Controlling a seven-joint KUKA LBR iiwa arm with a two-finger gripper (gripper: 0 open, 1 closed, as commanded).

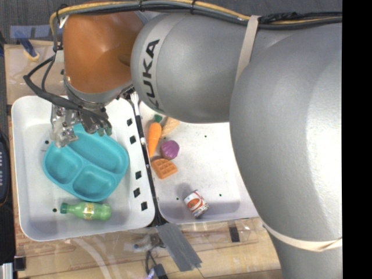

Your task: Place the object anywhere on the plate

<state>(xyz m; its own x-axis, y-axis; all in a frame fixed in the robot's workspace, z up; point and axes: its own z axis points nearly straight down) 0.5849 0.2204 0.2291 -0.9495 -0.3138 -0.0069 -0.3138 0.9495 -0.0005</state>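
A grey KUKA arm (244, 92) with an orange band (99, 45) above its wrist reaches in from the right over two shallow white bins set side by side on a wooden worktop (87, 251). Its jaws (72, 128) hang over the upper left edge of a teal divided plate (87, 164) lying in the left bin (26, 156); whether they are spread or pressed together cannot be made out, as the metal parts blur together against the plate's rim. A green bottle (86, 211) with a yellow label lies on its side in the same bin, just below the plate and apart from it. In the right bin (215, 173), an orange carrot (153, 137) rests near the dividing wall, with a purple round piece (170, 149) just beside it and a waffle-patterned orange square (164, 168) below. A small red-and-white can (195, 203) lies tilted nearer the bin's lower edge. Black cables (174, 6) run along the top of the arm.
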